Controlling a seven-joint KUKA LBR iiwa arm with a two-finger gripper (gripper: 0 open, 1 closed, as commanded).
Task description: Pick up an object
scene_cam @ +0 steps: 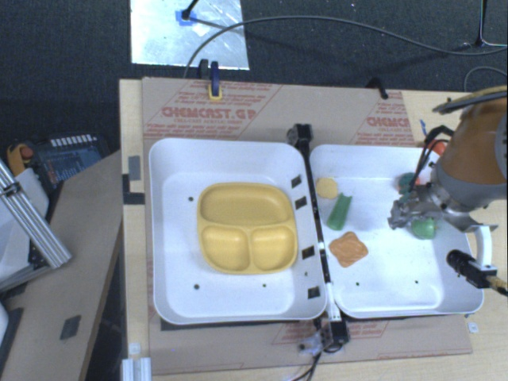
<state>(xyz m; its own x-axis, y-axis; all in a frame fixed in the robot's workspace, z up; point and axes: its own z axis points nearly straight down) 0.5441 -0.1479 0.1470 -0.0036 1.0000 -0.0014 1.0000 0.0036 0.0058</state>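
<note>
Two white bins side by side. In the left bin [171,213], a yellow divided tray [244,227], lying flat near the centre.

In the right bin [381,292], beside the central divider: a small yellow round piece [326,187], a green stick [340,211] just below it, an orange waffle-like piece [348,249] lower still. Farther from the divider, toward the right wall: gripper [406,213] low over the bin floor, finger state impossible to tell. Just beside it, a green lump [424,228]; a teal object [407,182] above, near the arm [470,157].
</note>
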